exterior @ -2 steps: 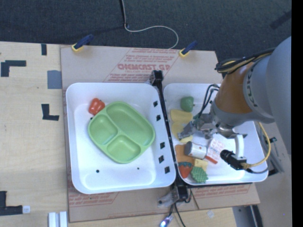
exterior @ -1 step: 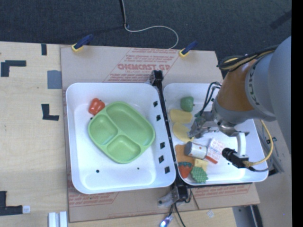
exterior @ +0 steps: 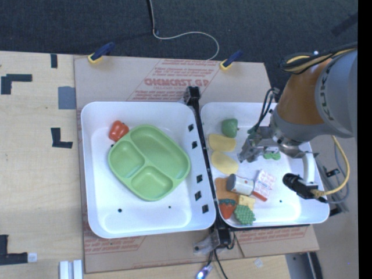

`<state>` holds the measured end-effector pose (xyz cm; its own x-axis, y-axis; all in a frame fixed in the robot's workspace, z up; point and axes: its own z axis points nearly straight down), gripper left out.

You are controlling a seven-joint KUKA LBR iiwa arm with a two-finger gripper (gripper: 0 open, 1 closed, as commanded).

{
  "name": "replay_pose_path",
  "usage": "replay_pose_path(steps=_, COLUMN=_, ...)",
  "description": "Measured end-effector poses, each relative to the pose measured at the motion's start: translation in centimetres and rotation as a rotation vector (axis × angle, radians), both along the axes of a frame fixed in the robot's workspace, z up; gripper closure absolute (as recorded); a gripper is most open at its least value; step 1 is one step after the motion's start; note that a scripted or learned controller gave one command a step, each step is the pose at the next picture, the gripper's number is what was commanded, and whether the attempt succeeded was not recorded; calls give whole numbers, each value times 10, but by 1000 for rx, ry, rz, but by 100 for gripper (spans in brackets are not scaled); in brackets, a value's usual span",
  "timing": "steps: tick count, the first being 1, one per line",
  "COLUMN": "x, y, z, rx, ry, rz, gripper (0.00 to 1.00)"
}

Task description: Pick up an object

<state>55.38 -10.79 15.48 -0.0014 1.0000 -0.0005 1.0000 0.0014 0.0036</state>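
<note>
The right bin [exterior: 302,211] holds several small items: a green round piece [exterior: 229,127], two yellow pieces [exterior: 221,142] [exterior: 225,163], a white cylinder [exterior: 241,185], a white and red packet [exterior: 265,184], an orange piece [exterior: 223,186], a yellow block [exterior: 246,201] and a green bumpy piece [exterior: 244,215]. My gripper [exterior: 251,151] hangs low over the middle of this bin, just right of the yellow pieces and above the white cylinder. A small green thing [exterior: 271,154] lies right beside it.
The left bin [exterior: 96,156] carries a green divided plate [exterior: 149,161] and a red piece [exterior: 117,130] at its upper left. A black divider [exterior: 200,156] runs between the bins. A black fitting with a yellow cable [exterior: 302,186] sits on the right.
</note>
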Motion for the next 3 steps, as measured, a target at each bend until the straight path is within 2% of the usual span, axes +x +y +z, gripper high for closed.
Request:
replay_pose_path(steps=2, x=2, y=2, z=71, rx=0, ry=2, rz=0, gripper=100)
replay_pose_path(steps=3, x=50, y=21, z=80, rx=1, ry=1, rz=3, gripper=100)
